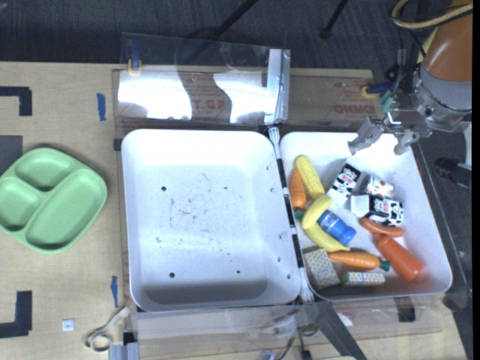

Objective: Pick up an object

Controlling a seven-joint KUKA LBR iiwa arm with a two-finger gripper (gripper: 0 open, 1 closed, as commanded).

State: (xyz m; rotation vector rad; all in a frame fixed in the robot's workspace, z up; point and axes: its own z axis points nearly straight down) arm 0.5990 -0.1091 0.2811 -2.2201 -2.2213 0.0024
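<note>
Nearest me in the right bin lie carrots, then a banana and corn farther back. My gripper hovers over the bin's far right corner, fingers spread apart, holding nothing.

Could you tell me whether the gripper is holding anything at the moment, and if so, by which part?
Nothing is held: the gripper hangs open above the right bin's far end, with nothing between its fingers.
</note>
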